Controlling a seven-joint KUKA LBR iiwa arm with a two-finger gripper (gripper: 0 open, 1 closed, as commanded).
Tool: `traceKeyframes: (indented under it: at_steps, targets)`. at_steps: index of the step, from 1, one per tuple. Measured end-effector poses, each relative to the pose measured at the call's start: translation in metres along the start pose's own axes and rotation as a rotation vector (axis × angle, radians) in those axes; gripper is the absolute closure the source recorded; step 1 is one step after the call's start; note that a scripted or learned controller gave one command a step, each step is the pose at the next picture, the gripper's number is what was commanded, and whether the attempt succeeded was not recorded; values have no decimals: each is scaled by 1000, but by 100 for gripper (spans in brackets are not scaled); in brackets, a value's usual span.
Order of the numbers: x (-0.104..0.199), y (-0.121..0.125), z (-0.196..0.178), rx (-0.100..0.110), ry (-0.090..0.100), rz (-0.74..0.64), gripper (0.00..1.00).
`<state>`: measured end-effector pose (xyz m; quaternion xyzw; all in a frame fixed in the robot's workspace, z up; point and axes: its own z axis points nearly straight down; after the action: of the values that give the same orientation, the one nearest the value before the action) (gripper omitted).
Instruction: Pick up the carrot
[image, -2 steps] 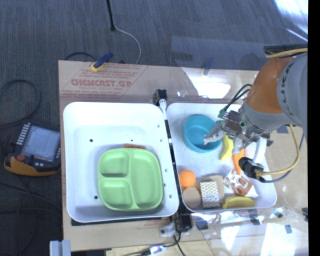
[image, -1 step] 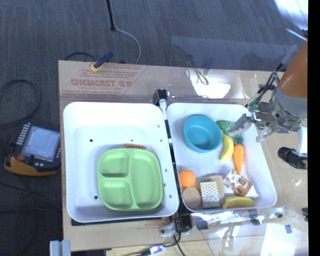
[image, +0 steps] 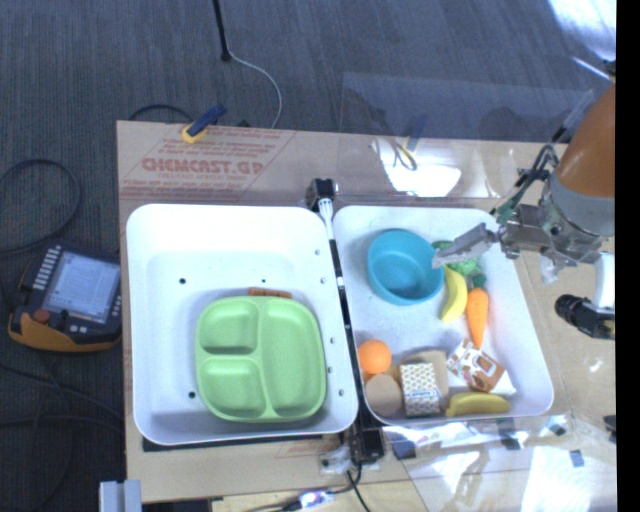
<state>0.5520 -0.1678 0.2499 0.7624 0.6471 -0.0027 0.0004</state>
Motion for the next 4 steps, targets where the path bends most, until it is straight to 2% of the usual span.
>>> traceKeyframes:
  at_steps: [1, 2, 3, 4]
  targets:
    - [-7, -19, 165, 0, 21, -186, 0]
    - [-12, -17, 154, -11, 3, -183, 100]
    - [91, -12, 61, -2, 5, 109, 100]
    - [34, 50, 2, -5, -1, -54, 100]
